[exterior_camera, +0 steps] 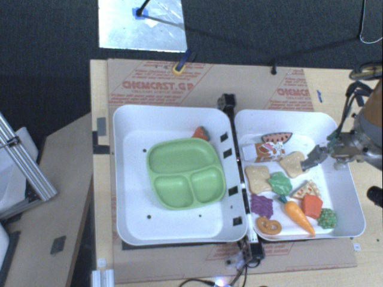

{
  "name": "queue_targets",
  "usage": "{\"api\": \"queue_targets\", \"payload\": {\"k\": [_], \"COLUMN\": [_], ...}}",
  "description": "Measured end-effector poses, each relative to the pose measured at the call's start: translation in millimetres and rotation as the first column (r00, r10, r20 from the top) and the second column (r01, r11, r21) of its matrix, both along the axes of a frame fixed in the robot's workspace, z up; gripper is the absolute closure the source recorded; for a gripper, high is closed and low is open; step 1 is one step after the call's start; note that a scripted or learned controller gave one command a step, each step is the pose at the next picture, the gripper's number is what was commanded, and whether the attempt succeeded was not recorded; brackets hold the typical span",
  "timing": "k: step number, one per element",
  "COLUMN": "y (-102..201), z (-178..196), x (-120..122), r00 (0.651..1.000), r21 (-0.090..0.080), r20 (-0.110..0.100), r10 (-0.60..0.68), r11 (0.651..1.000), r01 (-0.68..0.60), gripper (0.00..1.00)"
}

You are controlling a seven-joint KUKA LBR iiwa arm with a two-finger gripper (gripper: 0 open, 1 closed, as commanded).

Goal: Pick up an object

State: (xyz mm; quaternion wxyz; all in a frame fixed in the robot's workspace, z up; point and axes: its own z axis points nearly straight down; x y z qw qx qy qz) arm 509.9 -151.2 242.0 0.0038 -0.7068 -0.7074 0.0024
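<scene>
The gripper hangs over the right bin, just right of the toast slice. Can't tell if it's open or shut; nothing seen in it. So it's the reach step, no pick yet.

Next it prob. needs to go down onto one toy. The toast is closest. Below the toast: the green leafy toy, carrot, red block, all packed tight. The bin wall sits right of the toast w/ bare floor between, so there's room that side.

"CHEMCAST GP" on protective sheet
</scene>
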Motion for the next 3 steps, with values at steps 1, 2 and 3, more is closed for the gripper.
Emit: {"api": "queue_targets", "payload": {"k": [1, 2, 3], "y": [0, -10, -5], "z": [5, -47, -105], "x": [2, 3, -5], "r00": [1.0, 1.0, 1.0], "r21": [-0.002, -0.002, 0.0], "r20": [0.011, 0.006, 0.005], "r10": [0.003, 0.0, 0.0], "r11": [1.0, 1.0, 1.0], "r01": [-0.003, 0.0, 0.0], "gripper": [0.0, 0.0, 0.0]}}
